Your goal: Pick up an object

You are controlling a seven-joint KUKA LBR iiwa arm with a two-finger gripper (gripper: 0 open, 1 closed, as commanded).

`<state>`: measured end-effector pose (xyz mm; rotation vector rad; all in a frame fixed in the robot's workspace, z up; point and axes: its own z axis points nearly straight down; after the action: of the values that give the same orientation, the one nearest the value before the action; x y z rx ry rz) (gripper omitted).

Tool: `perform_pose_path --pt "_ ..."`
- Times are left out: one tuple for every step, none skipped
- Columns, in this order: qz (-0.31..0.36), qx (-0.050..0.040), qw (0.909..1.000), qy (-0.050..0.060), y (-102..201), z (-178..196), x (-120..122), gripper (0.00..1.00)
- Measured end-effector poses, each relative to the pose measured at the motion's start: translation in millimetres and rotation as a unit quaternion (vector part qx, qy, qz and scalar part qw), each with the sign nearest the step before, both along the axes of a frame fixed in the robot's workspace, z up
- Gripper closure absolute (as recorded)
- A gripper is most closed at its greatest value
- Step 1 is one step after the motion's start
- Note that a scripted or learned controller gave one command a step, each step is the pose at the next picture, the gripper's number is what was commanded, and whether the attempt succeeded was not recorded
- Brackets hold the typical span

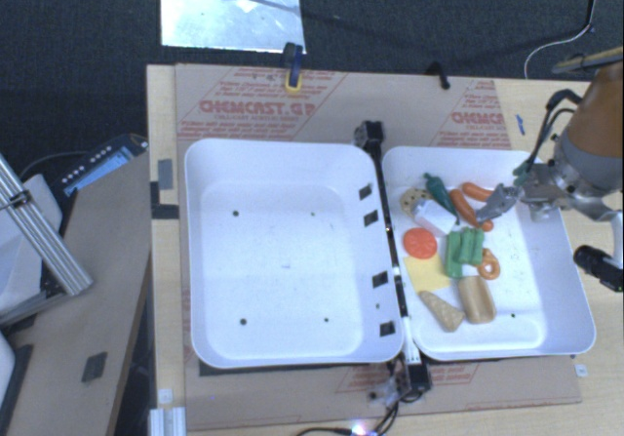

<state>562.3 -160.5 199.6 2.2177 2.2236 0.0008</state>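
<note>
Orange sausage-shaped toy lying at the far side of the right bin, right where the action is. Gripper reaching in from the right, low over that bin, tips just beside the near end of the orange piece, possibly touching. Cannot tell how far apart the jaws stand, too small and dark at this slant. Cannot tell either whether anything sits between them; looks more like hovering at the pile's edge than a secured grab.

Plenty of candidates clustered in the left half of that bin: green pepper-like piece at the far end, pale cookie left of it, red disc further near, green block right of the disc, orange ring just beside the block, yellow slab under them, tan loaf and tan cone nearest. All resting on the bin floor, none lifted.

Left bin bare white plastic.

Verdict on progress: approach looking done, grasp itself unconfirmed, lift not yet made. Left to do, by the look of it: close on the orange piece or a neighbour, then raise it clear of the bin. Crowding near the tips a risk, with the green pepper-like piece close by.
</note>
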Motion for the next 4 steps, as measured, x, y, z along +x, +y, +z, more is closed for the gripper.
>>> perform_pose_path --pt "-0.002 -0.0037 0.9999 -0.011 18.2 -91.6 45.8 0.00" --pt "-0.003 -0.0038 0.9999 -0.014 32.8 -93.9 66.7 0.00" --pt "-0.003 -0.0028 0.9999 -0.013 -5.9 -103.3 49.6 0.00" --pt "-0.001 -0.0042 0.9999 -0.016 -5.3 -90.3 52.0 1.00"
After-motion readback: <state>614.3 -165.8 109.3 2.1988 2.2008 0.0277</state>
